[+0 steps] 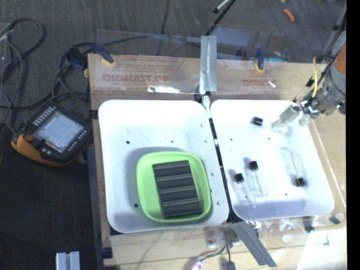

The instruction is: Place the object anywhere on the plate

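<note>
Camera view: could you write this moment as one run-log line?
hand: over right bin's far corner, by a clear vial | green plate: left bin, carrying dark ridged block | clear vials: right bin

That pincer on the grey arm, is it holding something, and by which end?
The pincer appears to hold a small clear plastic vial by its upper end, though it's too blurred to be sure.

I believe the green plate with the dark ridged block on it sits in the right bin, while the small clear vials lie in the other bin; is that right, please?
Not quite: the camera view shows the green plate, with the dark ridged block on it, in the left bin. The small clear vials lie in the right bin, as the other half of your statement implies.
</note>
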Robot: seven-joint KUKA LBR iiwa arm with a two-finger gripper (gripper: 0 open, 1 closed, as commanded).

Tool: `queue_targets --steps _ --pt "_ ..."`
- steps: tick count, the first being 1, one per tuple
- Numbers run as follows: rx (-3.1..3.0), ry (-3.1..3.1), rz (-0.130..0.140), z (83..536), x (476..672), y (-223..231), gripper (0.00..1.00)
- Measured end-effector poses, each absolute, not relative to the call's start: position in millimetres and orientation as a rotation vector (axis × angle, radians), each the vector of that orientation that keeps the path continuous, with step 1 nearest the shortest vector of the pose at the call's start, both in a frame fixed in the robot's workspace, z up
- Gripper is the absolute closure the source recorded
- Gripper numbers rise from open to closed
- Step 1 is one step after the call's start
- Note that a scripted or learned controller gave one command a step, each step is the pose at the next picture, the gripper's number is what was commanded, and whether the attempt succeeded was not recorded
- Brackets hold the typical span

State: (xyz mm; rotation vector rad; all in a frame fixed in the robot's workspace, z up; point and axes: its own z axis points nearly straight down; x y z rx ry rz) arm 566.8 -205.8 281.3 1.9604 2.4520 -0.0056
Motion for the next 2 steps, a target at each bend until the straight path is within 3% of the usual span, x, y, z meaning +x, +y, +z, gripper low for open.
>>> queue_targets --steps 1,2 --pt "2.001 2.420 -0.001 299.5 565.7 -154.2 0.00" --pt "2.025 2.402 -0.003 282.6 570.1 -94.8 0.00"
